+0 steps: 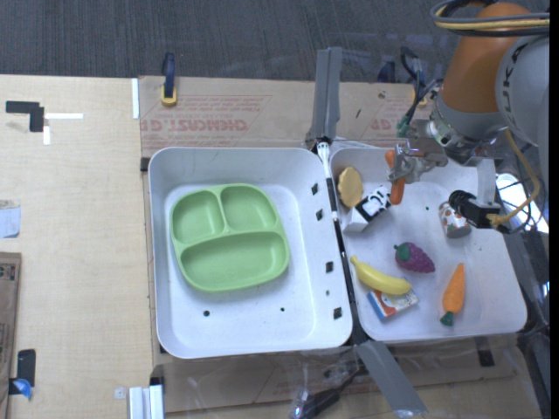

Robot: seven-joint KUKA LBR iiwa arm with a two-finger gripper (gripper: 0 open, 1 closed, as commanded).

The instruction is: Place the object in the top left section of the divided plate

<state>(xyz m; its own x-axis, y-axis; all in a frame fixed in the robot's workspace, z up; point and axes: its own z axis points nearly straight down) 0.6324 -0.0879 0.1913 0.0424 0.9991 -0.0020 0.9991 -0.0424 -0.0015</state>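
So we've got the gripper (400, 166) hanging over the upper part of the right bin (489, 321), and it looks clamped on a small orange stick-like piece (397, 190) that points down from between its fingers, though the view is small so we can't say what that piece is. Just beside it to the left there's a tan, rounded potato-looking thing (349, 186), and right below-left of the gripper sits a black and white blocky item (374, 205). Further down from the gripper we see a purple bumpy grape bunch (415, 257), a smooth curved yellow banana (381, 278) lying on a flat little card or packet (390, 304), and a tapered orange carrot (452, 291) with a green tip. Off to the gripper's right is a small roundish white and brown object (454, 221). Well to the left, the left bin (175, 321) holds the green divided plate (229, 236), smooth plastic, rounded corners, two small sections up top and one long one below. Its top left section (195, 214) has nothing in it. Both bins sit on the light wood counter (70, 234).
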